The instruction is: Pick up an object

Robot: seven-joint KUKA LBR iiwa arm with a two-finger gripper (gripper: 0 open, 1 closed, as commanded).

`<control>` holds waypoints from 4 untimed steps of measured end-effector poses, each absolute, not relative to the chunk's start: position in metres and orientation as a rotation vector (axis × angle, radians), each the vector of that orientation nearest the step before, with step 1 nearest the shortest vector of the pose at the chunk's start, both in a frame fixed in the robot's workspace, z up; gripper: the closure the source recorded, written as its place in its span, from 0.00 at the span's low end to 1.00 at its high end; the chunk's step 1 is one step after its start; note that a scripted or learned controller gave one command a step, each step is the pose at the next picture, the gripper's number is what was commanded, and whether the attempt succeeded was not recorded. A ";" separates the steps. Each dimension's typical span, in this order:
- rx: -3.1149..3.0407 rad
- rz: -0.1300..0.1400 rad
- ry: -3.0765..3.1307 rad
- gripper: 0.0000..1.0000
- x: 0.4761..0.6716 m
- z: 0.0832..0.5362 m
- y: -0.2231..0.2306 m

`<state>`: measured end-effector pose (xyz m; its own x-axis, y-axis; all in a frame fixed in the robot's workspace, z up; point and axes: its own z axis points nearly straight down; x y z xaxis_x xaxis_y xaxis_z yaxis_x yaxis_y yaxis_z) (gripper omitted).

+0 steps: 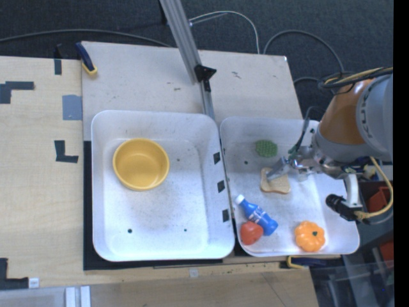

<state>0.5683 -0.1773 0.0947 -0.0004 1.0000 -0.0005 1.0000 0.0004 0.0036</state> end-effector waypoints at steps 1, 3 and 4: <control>2.214 0.007 2.219 1.00 0.569 0.106 -0.176; 2.218 0.002 2.221 1.00 0.572 0.193 -0.181; 2.219 0.001 2.222 1.00 0.573 0.211 -0.181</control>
